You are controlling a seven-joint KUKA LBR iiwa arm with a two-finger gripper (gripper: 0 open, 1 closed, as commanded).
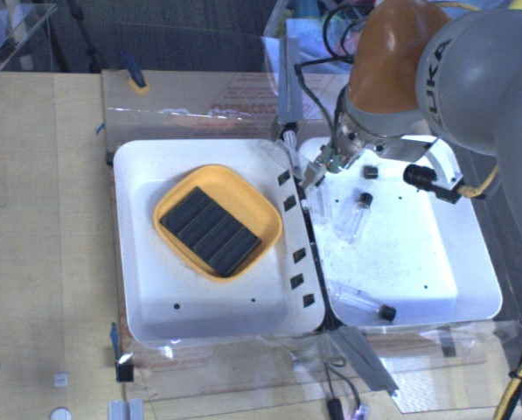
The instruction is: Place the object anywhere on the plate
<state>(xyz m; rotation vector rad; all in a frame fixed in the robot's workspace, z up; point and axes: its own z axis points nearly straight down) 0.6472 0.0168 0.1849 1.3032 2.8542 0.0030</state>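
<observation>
Plate, yellow with rounded corners, sits turned like a diamond in the middle of the left bin, a little toward its far edge. You see a dark ribbed slab lying flat on it, covering most of its floor and lying wholly within the rim. The rest of that bin's floor around the plate is bare white.

Moving right, a row of small black marks runs along the shared edge where the two bins meet.

Just past that edge, the gripper hangs low over the far left corner of the right bin. From this angle you cannot tell whether it is wide, narrow or holding anything. The arm comes in above the bin's far right corner, with its orange band over the far edge.

Near the gripper, a clear vial with a black cap lies on the right bin's floor. A second clear vial lies by the near edge, well apart from the first.
</observation>
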